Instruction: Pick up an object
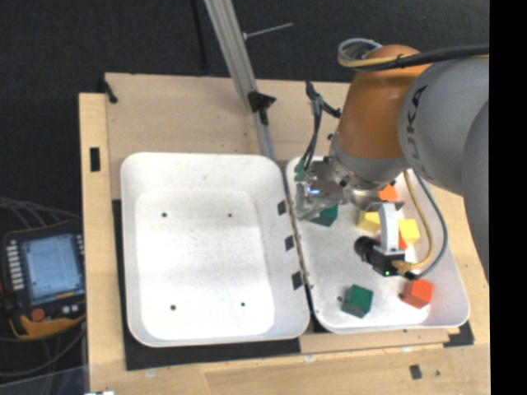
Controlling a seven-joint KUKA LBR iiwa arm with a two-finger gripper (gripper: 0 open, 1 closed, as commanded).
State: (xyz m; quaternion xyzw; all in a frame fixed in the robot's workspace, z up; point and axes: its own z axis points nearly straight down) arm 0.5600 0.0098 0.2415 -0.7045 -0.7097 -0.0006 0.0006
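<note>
My gripper [312, 199] is low in the right bin [331, 262], close to its left wall, under the orange wrist band. A dark green block [328, 216] lies right beside it, partly hidden by the gripper body; whether they touch I cannot tell. Further right lie a yellow block [370, 219] and another yellow piece [408, 234]. A small orange piece [388, 193] peeks out from under the arm. Near the bin's front sit a second green block [356, 300] and an orange-red block [418, 293].
The left bin [198, 245] stands next to the right one, their rims meeting at small black clips [290, 243]. A slanted metal rail [235, 48] rises behind the bins. A black cable fitting [372, 252] hangs from the arm over the right bin. A pendant screen [45, 270] lies left of the bench.
</note>
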